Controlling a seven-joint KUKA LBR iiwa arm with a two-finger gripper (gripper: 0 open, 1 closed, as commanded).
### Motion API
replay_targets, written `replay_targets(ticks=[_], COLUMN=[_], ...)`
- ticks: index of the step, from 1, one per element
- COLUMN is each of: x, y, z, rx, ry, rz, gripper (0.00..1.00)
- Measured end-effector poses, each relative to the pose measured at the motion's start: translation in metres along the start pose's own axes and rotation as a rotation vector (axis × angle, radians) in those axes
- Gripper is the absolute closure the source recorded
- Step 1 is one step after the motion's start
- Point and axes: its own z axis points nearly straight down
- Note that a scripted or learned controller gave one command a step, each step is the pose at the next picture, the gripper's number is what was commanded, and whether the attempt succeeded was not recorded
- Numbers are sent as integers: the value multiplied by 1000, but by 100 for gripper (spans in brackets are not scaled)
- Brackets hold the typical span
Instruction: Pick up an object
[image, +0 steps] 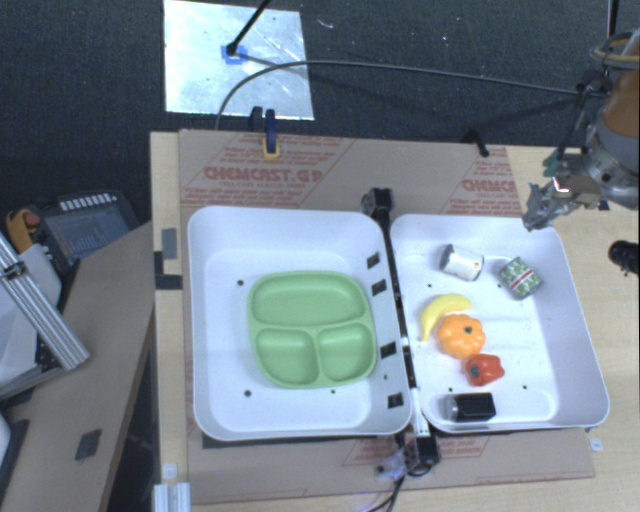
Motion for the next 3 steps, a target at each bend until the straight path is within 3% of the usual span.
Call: replay_targets(ticks=[3], x=[168], y=[-1], z=[17], rx=[5], ry=[3], rz=[-5], gripper=[100])
